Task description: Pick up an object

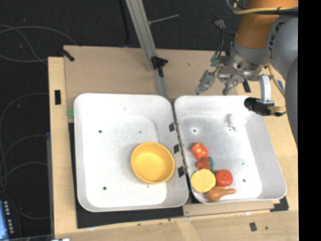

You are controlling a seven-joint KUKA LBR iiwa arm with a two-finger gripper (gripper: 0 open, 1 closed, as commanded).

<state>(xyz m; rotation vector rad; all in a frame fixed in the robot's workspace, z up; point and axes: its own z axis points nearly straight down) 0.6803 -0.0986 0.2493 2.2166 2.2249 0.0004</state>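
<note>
Toy food crowds the near corner of the right bin (251,134): we see an orange piece (219,193) touching a yellow disc (202,180), a red tomato (224,176) just beside them, and a red-orange piece (199,150) behind. Our yellow bowl (152,162) sits upright in the left bin (108,119). Above the right bin's far edge over the table (110,69), the gripper (216,86) hangs with its fingers spread, holding nothing

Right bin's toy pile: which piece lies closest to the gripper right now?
The red-orange piece at the top of the pile lies closest to the gripper. The red tomato, yellow round piece and orange piece sit lower, toward the bin's front edge.
</note>
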